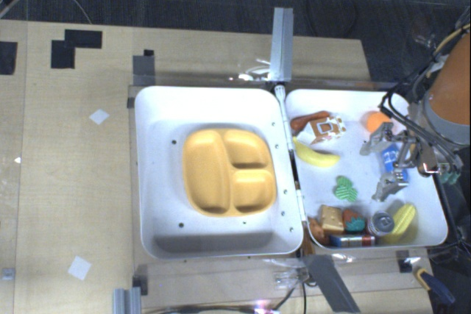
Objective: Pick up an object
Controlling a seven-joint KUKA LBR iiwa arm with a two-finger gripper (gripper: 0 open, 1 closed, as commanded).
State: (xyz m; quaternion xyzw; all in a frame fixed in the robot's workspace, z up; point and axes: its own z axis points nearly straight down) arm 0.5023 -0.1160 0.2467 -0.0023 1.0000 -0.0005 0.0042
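Grey arm [449,95] (orange-banded) reaches from right, gripper [383,167] over right bin [368,95], fingers spread, nothing between them; green object [345,190] near.

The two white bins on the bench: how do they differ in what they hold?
The left white bin holds one large thing, a yellow divided plastic tray lying flat in its middle. The right white bin holds many small things: a yellow toy banana, a green ridged toy, a small metal can and others. The gripper hangs over the right bin, not the left. Both bins are shallow, white and side by side.
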